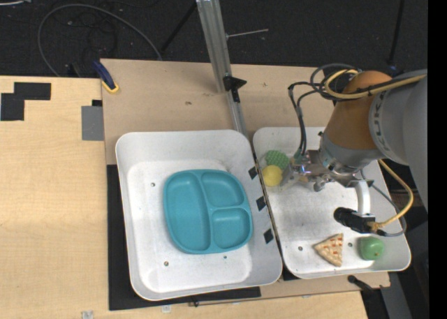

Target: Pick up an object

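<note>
Bins sit side by side on the bench: the left bin (140, 164) holds a teal tray (207, 210) at its middle, and the right bin (293, 241) holds the rest. Against that right bin's left wall lie a yellow ball (272, 176) and a green scrubber (276, 159) just behind it, while a pizza slice (330, 248) and a green apple (371, 247) lie near its front edge. The gripper (307, 171) hangs low just right of the ball, its grip state impossible to tell, and nothing is seen held.
</note>
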Controlling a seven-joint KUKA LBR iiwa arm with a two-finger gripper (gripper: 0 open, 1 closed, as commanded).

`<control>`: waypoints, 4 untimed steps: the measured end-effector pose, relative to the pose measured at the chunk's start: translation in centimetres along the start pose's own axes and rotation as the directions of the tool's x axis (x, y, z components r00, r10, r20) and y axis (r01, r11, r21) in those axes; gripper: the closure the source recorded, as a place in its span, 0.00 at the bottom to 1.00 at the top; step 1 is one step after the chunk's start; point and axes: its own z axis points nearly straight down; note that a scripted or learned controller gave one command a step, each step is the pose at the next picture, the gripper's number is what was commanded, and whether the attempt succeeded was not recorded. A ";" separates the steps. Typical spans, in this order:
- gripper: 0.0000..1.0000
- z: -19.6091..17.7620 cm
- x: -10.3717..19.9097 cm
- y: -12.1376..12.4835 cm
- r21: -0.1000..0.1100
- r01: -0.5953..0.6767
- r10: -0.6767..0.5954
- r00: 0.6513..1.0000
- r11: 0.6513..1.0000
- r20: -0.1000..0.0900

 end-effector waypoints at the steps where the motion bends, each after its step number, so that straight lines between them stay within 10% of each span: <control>1: 0.00 1.2 0.0 0.3 -0.010 0.000 0.000 1.000 1.000 0.000; 2: 1.00 0.2 0.0 0.4 -0.018 -0.003 0.003 1.000 1.000 -0.003; 4: 1.00 -11.7 0.0 -1.0 -0.012 0.001 -0.001 1.000 1.000 0.002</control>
